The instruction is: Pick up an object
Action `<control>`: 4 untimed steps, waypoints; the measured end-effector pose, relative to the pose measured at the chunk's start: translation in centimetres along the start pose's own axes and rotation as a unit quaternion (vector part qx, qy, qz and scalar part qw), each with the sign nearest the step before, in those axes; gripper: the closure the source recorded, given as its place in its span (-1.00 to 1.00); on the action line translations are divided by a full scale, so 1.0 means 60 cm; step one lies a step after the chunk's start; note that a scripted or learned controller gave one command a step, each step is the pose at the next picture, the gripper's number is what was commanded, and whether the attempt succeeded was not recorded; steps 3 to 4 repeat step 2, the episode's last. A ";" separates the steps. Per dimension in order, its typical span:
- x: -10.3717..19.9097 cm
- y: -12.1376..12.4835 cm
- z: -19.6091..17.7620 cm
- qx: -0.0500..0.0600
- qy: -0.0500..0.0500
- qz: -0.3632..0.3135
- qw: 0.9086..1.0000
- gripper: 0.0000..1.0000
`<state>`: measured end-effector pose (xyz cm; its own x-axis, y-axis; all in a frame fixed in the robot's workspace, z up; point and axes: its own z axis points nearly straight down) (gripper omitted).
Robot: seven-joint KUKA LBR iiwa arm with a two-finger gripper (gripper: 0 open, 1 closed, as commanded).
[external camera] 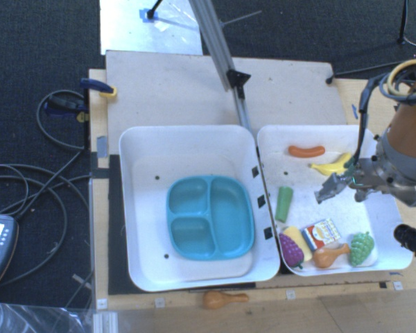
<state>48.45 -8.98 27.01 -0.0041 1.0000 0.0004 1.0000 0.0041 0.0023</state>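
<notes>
The fingers (331, 189) hang over the right bin (270, 141), just below the yellow banana (333, 165). They look slightly parted with nothing between them, though from this slant I cannot tell for sure. The grey arm (402, 155) with its orange band reaches in from beyond the banana, at the bin's outer side.

No object is lifted yet, so the step in hand looks like the approach and choice of a target. The banana is the nearest candidate, all but touching the fingers. To do this well, I judge the fingers should come down square across a narrow part of the toy, centred, and close only once low enough to catch its sides; a curved, smooth plastic banana will likely squirt out of an off-centre pinch.

Taking the banana as landmark: the orange sausage (306, 151), smooth and rod-shaped, lies just beside it toward the left bin. The green cucumber (284, 204), a blunt cylinder, lies below it near the dividing wall. Further below sit the small printed box (322, 234), flat-faced and easiest to grip, the purple grapes (290, 248), the knobbly green grapes (361, 248), and a tan drumstick (330, 255), clustered close together at the bin's near edge.

The left bin (139, 207) holds a glossy teal compartment plate (210, 217). Another tan toy (225, 299) lies on the counter (166, 89), outside both bins.
</notes>
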 end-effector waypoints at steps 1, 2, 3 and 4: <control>0.000 0.000 0.000 0.000 0.000 0.001 1.000 -1.00; 0.005 -0.005 0.103 0.004 0.001 0.002 1.000 -1.00; 0.005 -0.005 0.103 0.004 0.001 0.002 1.000 -1.00; 0.005 -0.005 0.103 0.004 0.001 0.002 1.000 -1.00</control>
